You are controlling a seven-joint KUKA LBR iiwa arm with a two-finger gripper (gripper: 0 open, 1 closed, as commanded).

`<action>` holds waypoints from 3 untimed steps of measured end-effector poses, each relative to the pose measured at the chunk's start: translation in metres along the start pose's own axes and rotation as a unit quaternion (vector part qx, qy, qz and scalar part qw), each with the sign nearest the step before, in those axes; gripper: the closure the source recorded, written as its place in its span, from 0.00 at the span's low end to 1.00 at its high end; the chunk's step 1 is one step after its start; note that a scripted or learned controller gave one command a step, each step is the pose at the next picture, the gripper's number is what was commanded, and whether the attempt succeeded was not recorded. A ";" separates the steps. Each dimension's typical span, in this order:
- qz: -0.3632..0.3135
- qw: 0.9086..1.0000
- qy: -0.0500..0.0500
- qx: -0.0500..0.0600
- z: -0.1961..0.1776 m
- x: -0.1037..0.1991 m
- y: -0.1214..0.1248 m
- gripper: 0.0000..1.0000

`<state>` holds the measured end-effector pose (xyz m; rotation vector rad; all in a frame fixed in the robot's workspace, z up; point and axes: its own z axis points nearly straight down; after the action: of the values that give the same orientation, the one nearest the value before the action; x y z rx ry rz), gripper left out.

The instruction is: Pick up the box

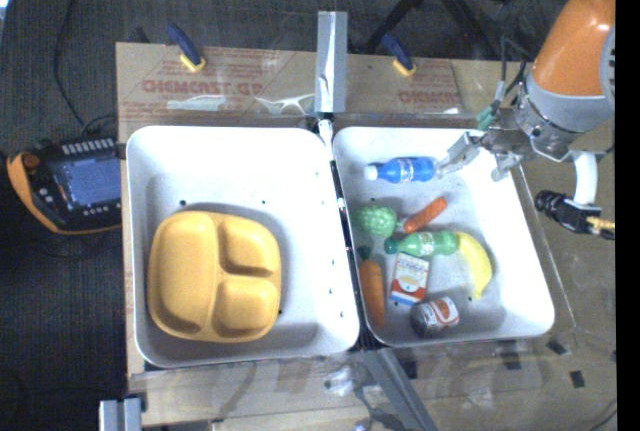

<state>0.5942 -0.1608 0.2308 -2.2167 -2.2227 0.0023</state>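
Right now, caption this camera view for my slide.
Gripper hovers over the right bin's far edge near a water bottle; the small box lies untouched among toy food.

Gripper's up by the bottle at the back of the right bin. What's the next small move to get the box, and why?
Probably swing the gripper toward the bin's near side, to above the box. The gripper sits at the far right corner beside the bottle, while the box lies lower in the bin, hemmed by the carrot, the can and the banana, so a straight descent from above looks safest.

The arm (575, 59) comes in from the right side. Its gripper (483, 154) hangs over the far right corner of the right bin (535, 249), with its two fingers spread apart, holding nothing.
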 end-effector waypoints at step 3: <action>0.308 0.951 -0.002 0.000 0.071 -0.005 0.043 1.00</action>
<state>0.6374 -0.1652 0.1598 -2.7964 -1.4327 0.0075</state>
